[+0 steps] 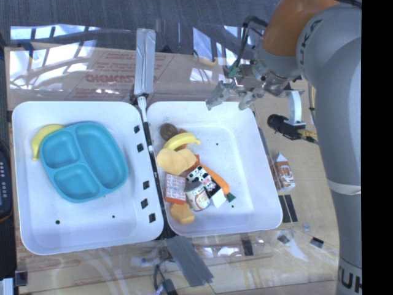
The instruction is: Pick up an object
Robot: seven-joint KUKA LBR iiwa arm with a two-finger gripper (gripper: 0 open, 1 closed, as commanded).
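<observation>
Two bins sit side by side on the table. The left bin holds a divided plate, with a banana tucked against the plate's upper left edge. The right bin holds a heap along its left wall: a second banana at the top, a plush toy just below it, a small can and a carrot beside that. The gripper hangs over the right bin's rear rim.

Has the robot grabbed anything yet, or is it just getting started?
Nothing looks picked yet. The gripper sits over the far rim of the right bin with nothing between its fingers. The yellow plush toy, banana and small packets lie in that bin. Reaching, gripping and lifting all remain.
</observation>
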